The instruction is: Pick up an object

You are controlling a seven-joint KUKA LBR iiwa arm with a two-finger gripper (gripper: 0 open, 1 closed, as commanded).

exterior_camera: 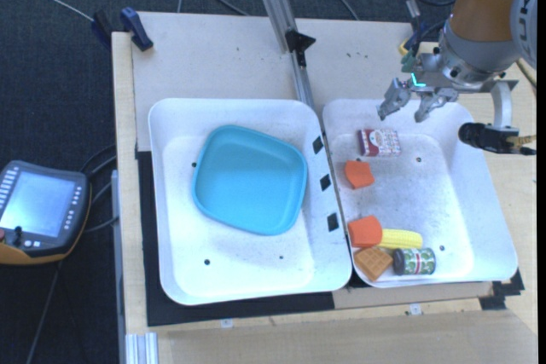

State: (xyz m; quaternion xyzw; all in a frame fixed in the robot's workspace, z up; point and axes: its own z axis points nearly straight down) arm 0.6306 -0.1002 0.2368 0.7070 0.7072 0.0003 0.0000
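I read this as the approach step; my jaws (412,104) hang spread wide and empty above the right bin's (478,175) far edge; next I must descend onto the small carton (378,142) just below; the left bin (171,183) holds a blue plate (250,179).

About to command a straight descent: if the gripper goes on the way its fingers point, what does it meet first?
Probably bare floor of the right bin, near its top edge. The gripper, fingers apart, hangs above and right of the red-and-white carton; one view leaves depth unclear.
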